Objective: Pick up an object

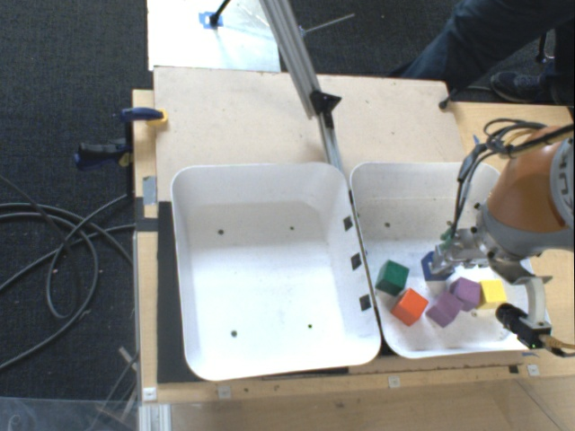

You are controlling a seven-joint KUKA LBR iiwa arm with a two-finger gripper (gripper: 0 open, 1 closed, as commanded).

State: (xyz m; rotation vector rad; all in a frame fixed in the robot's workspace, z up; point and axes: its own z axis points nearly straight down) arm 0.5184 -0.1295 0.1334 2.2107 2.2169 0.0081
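**Arm over the right bin's blocks**

The left bin (269,268) sits at nine o'clock, the right bin (404,205) at three. There the gripper (449,260) hangs over a blue block (434,268); its grip cannot be told. Green (392,277), orange (411,306), two purple (455,300) and yellow (493,292) blocks lie around five o'clock.

I see six small blocks clustered in the right bin (395,205), toward its near side. A blue block (435,267) sits right at the gripper (446,260), partly hidden under it; I can't tell if it's touched. Left of the fingers lies a green cube (392,277), and just nearer, an orange cube (411,306). Nearer than the fingers, two purple blocks (454,300) lie touching, with a yellow block (493,292) beside them on the right.
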